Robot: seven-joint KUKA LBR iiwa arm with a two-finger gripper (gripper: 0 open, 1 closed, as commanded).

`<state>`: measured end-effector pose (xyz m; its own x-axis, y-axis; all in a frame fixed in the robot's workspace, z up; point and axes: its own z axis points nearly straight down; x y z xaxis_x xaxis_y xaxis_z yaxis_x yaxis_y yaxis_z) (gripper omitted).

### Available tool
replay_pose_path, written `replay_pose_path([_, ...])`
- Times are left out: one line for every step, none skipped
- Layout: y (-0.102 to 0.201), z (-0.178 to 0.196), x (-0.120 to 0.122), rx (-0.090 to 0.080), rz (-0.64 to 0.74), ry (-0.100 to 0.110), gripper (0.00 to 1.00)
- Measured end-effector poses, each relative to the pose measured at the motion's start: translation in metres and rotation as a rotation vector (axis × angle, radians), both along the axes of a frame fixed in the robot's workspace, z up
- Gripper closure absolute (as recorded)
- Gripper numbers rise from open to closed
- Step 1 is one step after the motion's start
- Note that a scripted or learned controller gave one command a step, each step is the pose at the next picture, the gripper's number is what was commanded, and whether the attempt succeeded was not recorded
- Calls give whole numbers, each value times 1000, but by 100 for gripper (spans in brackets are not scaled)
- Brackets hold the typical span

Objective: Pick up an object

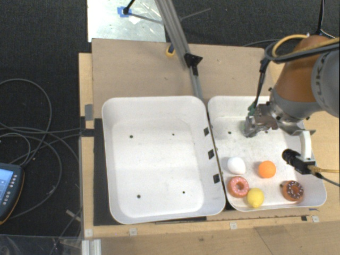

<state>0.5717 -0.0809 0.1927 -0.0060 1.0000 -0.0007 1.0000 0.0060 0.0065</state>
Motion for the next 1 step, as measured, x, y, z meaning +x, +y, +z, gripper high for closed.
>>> replay_pose_path([0,47,2,0,0,0,100])
